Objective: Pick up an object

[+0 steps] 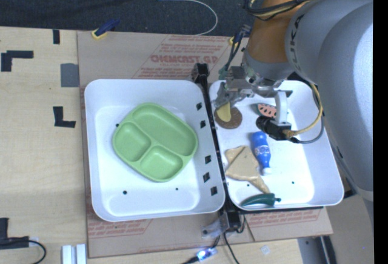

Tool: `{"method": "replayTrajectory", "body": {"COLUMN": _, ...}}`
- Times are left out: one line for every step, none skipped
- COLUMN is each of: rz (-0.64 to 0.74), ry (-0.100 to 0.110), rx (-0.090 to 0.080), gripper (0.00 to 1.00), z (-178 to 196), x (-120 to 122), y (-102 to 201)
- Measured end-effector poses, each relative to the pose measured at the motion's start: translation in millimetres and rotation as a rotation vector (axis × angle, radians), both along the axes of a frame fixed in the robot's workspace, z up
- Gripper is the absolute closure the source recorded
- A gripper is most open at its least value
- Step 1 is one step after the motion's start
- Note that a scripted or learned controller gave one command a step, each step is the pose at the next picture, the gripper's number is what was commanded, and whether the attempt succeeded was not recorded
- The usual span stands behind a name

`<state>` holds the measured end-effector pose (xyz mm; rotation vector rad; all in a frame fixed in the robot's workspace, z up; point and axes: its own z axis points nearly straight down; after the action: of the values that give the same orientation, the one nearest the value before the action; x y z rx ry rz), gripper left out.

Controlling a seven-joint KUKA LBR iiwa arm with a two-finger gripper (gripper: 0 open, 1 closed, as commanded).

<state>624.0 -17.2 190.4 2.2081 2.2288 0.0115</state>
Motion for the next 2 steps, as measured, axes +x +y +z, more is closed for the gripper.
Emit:
{"method": "replayTrajectory", "body": {"rz": -0.007, "ry": 0.001, "rx": -0.002, "gripper": 1.0, "z": 100, "x": -22, "y": 0}}
{"method": "replayTrajectory", "body": {"rz": -0.005, "ry": 0.002, "rx": -0.001, "gripper": 1.0, "z": 178, "x": -45, "y": 19}}
